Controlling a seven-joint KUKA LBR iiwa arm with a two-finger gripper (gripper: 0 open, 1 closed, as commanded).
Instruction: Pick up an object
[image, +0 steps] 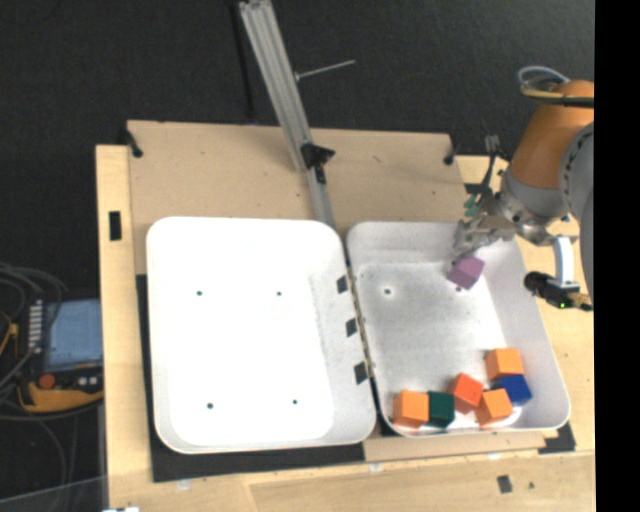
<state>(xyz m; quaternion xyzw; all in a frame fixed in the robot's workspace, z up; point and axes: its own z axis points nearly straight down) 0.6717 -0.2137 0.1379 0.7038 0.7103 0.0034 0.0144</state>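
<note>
Camera view: pincer (478, 236) state unclear, purple block (464, 271) just beneath near right bin's (420, 240) far edge, may slip.

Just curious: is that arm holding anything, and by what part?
Yes: the end effector holds a purple block by its top, lifted over the right bin.

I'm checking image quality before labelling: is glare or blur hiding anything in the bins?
Camera view: the left bin is washed out to flat white; the right bin looks grainy with soft grey shading; the purple block at the end effector is slightly soft but readable; the corner blocks have crisp colours.
</note>
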